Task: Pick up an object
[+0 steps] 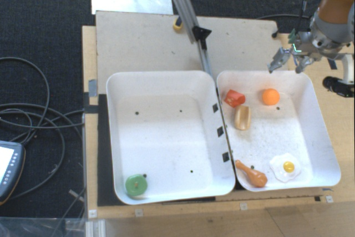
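jaws hung parted and empty over the right bin's [320, 111] far rim; nearest, the orange ball [270, 97] looked light, smooth, roll-prone; grip across its middle.

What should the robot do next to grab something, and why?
Probably lower the tool toward the orange ball. The tool hangs open above the far rim of the right bin, holding nothing, and the ball is the closest thing to it, lying apart from the red piece with room around it.
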You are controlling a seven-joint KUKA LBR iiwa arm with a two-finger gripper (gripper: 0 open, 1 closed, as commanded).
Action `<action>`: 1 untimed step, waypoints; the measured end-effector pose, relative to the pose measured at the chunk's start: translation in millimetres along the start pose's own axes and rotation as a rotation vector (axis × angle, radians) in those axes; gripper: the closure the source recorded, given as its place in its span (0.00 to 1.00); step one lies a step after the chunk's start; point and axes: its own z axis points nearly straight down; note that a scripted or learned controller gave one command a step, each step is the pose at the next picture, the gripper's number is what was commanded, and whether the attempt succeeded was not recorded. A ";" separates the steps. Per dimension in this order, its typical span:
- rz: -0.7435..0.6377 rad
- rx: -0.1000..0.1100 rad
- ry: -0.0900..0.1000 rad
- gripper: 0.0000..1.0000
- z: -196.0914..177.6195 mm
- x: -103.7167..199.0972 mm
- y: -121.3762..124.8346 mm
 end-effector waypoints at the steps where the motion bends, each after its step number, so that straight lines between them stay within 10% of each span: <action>1: -0.002 -0.004 -0.002 0.00 -3.2 0.0 0.8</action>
